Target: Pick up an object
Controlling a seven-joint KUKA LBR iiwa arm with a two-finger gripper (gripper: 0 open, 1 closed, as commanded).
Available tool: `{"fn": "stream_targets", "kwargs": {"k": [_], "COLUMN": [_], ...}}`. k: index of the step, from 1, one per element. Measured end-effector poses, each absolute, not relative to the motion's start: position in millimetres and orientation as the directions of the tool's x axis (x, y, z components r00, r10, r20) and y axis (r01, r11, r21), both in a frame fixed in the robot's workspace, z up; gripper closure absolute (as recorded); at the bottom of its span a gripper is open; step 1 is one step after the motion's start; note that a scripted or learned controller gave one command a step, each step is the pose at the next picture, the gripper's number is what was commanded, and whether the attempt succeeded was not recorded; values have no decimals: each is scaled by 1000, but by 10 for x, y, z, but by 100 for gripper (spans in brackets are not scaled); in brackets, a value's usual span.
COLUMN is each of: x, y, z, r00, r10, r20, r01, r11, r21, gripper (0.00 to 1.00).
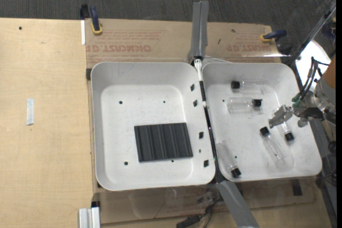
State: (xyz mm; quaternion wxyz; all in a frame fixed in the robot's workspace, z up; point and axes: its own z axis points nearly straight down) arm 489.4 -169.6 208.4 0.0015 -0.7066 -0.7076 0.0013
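The right bin (299,168) holds several clear vials with black caps. One vial (245,85) lies at the back and another vial (241,106) just in front of it. A third vial (226,156) lies along the left wall. Two more vials (274,146) lie crossed near the right side. My gripper (291,119) hangs over the right part of this bin, just above those two vials. It is open, with nothing between its fingers. A dark ribbed rectangular block (163,141) lies flat in the left bin (107,115).
A grey divider post (199,29) rises between the bins at the back. Cardboard (139,42) with clamps lies behind the bins. A wooden bench top (43,115) stretches to the left. The arm's cables and body crowd the right edge.
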Motion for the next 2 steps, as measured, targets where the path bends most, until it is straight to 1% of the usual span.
{"fn": "stream_targets", "kwargs": {"k": [1, 2], "x": [5476, 4848], "y": [-1708, -1969], "z": [916, 921], "r00": [-102, -223], "r10": [995, 974], "r20": [0, 37], "r01": [995, 975], "r11": [102, 223], "r21": [0, 4], "gripper": [0, 0]}}
